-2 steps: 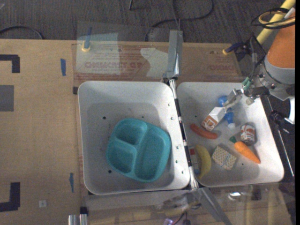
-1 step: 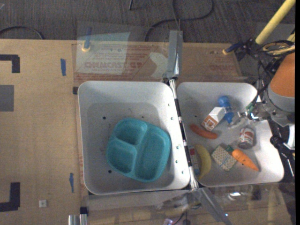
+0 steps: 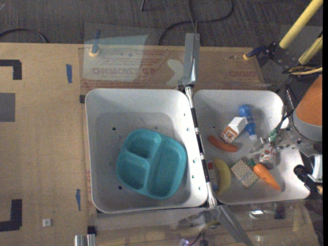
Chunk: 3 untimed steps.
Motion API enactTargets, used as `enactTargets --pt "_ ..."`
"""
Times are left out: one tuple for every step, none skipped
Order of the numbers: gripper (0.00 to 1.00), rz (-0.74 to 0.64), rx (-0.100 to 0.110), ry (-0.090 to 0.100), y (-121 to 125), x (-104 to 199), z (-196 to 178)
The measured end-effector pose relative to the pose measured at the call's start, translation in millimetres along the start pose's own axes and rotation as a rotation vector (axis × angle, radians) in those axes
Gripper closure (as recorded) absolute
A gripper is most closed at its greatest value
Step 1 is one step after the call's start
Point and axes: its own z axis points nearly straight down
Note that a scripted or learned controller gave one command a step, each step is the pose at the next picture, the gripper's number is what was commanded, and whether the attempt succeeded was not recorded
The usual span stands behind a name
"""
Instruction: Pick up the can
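I see a tan tabletop (image 3: 41, 152) with black corner marks and bits of blue tape, and dark carpet with looping cables along the far side. Two shallow white bins sit side by side on it. The left bin (image 3: 102, 111) carries a teal divided plate (image 3: 151, 163). The right bin (image 3: 215, 104) carries a jumble: a blue bottle (image 3: 247, 118) toward the far side, a small white carton (image 3: 233, 129), a red chilli (image 3: 223, 144), a banana (image 3: 222, 174), a patterned block (image 3: 244, 172) and a carrot (image 3: 266, 176) near the front.

The can (image 3: 266, 156) is small, with a red and white label, and stands in the right part of the right bin, just beyond the carrot. The arm (image 3: 310, 111) comes in from the right; its claw (image 3: 271, 137) hangs right by the can, too blurred for me to tell its state.
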Motion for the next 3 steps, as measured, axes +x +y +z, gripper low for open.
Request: enactTargets --pt "1.00 0.008 0.004 -0.004 -2 -5 -6" --pt "1.00 0.022 -0.005 -0.002 17 -9 3" --pt "1.00 0.144 0.003 -0.008 70 34 -118"
